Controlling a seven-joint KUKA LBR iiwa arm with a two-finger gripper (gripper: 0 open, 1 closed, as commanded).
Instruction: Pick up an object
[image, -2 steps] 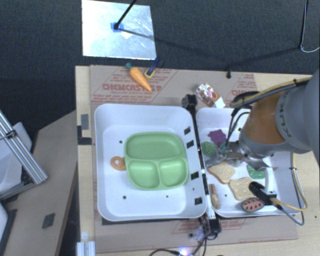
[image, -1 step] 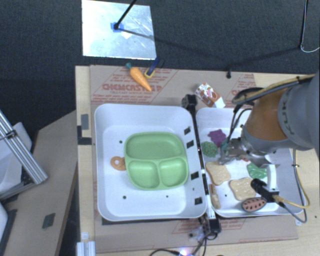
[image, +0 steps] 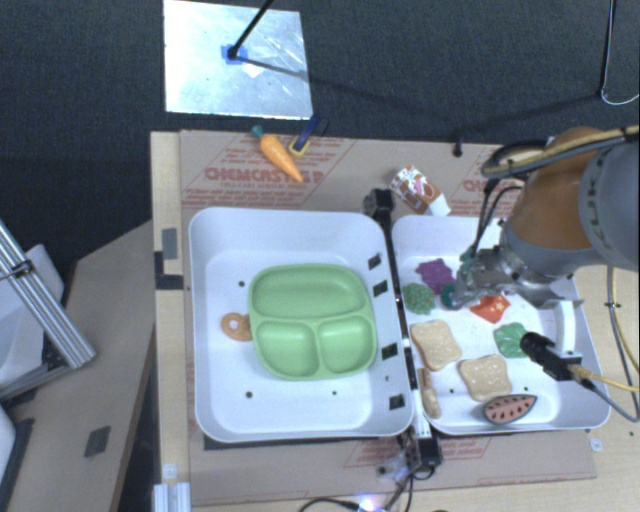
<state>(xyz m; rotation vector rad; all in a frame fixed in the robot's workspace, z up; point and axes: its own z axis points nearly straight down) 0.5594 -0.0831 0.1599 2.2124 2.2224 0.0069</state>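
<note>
My gripper (image: 466, 286) is low over the upper middle of the right bin (image: 572, 405), on the arm coming in from the right. It hangs between a purple grape bunch (image: 434, 272) on its left and a red piece (image: 490, 308) on its lower right. Left of it sits a green broccoli (image: 416, 297). Two bread slices (image: 436, 342) (image: 484, 375), a green leaf (image: 511, 338), a watermelon slice (image: 508, 408) and a thin tan stick (image: 429, 392) lie nearer the front. Nothing is visibly between the fingers.
The left bin (image: 215, 400) holds a green divided plate (image: 311, 320) and a small orange ring (image: 237, 326). Behind the bins lie a toy carrot (image: 279, 156), a blue and yellow piece (image: 306, 136), a small packet (image: 419, 190) and a metal sheet (image: 238, 58).
</note>
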